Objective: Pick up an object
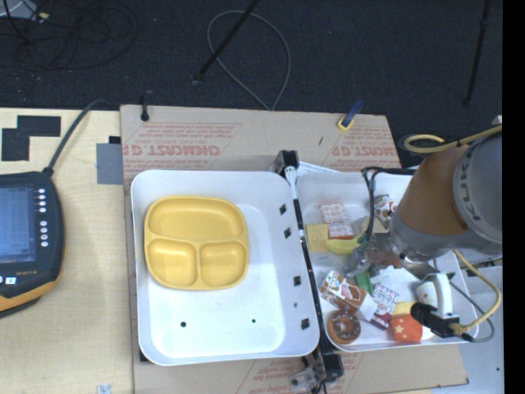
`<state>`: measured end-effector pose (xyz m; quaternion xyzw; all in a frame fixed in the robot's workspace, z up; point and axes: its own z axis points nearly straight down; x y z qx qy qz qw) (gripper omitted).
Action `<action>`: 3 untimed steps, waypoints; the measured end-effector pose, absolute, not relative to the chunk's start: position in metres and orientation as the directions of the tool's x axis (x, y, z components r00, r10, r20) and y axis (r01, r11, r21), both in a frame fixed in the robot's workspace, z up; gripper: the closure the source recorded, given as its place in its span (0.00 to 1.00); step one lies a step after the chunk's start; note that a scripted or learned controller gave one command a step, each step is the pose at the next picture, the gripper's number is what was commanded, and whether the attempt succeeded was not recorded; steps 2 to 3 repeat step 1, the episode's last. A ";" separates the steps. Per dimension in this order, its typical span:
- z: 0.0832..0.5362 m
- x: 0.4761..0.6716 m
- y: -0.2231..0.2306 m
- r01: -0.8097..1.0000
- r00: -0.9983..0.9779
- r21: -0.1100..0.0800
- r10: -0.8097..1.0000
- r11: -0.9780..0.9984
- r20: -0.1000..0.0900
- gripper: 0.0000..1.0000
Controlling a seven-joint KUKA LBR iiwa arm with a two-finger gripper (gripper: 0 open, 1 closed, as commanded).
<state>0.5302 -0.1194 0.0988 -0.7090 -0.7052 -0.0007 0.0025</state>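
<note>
One arm (447,199) low over right bin (344,189), claw (367,257) among clutter

From my seat the light reads even and fairly flat, coming from overhead, with no hard glare anywhere. The left bin (213,335) is the brightest area and sits close to washed out, though the yellow tray (197,242) in it keeps its colour and casts only a thin soft shadow along its lower edge. The floor (164,39) beyond the tabletop (82,335) falls very dark (cables barely separate from it). Around the arm (447,203) the clutter in the right bin (344,189) looks soft and grainy; small labels there are unreadable. The arm darkens the items just beneath it.
</note>
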 end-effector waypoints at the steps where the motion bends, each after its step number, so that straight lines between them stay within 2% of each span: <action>1: 0.223 0.567 -0.046 1.000 -0.009 0.012 1.000 0.009 0.002 1.00; 3: 0.223 0.567 -0.046 1.000 -0.009 0.012 1.000 0.009 0.002 1.00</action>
